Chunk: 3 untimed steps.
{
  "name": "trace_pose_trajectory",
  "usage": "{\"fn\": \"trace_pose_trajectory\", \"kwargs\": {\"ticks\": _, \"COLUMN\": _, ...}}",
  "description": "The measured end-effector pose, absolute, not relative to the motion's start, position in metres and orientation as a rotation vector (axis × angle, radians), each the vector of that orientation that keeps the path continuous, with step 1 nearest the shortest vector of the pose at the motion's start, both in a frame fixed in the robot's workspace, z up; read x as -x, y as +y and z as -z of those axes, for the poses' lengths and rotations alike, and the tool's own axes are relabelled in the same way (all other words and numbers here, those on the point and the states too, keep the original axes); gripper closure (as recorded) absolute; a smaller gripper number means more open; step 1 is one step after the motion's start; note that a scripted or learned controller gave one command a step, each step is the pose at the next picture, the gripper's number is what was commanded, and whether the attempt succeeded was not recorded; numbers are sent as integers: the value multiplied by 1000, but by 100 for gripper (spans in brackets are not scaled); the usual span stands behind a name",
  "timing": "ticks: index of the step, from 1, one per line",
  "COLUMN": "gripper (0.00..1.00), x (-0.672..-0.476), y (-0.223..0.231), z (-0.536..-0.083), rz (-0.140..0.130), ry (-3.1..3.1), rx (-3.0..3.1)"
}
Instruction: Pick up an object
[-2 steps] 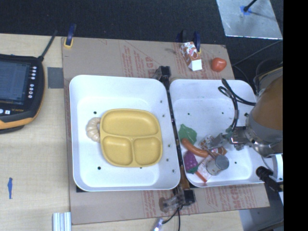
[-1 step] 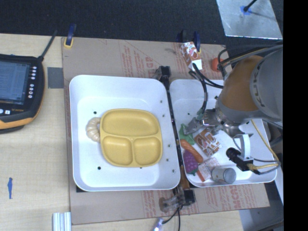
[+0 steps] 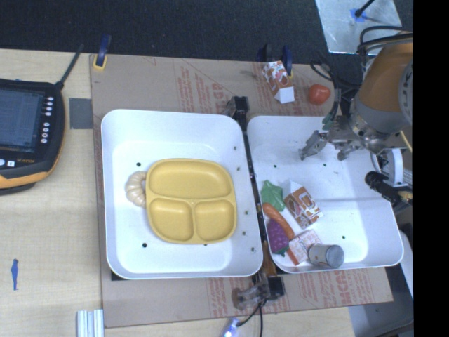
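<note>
Underneath, cardboard sheet (image 3: 168, 83) on bench (image 3: 42, 223)

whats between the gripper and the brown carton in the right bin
In the camera view, only bare white bin floor lies between the open gripper and the brown carton.

Worktop (image 3: 49, 258) bare wood at left. Teach pendant (image 3: 24, 132) at far left edge. Cardboard sheet (image 3: 175, 83) under bins. Blue marker (image 3: 15, 273) near left.
</note>
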<state>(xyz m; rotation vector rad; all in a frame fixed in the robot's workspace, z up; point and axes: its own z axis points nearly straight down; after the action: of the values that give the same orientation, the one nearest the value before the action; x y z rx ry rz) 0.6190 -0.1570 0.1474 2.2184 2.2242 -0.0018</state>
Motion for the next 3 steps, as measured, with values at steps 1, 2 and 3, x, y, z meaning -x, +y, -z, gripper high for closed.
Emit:
{"fn": "trace_pose_trajectory", "kwargs": {"ticks": 1, "gripper": 0, "x": -572, "y": -134, "z": -91, "rz": 6, "ry": 2229, "rx": -2220}}
{"fn": "trace_pose_trajectory", "kwargs": {"ticks": 2, "gripper": 0, "x": -582, "y": -213, "z": -137, "rz": 3, "ry": 2225, "rx": -2219}}
{"fn": "trace_pose_trajectory", "kwargs": {"ticks": 3, "gripper": 0, "x": -649, "y": -166, "z": -135, "rz": 1, "ry": 2229, "rx": -2217}}
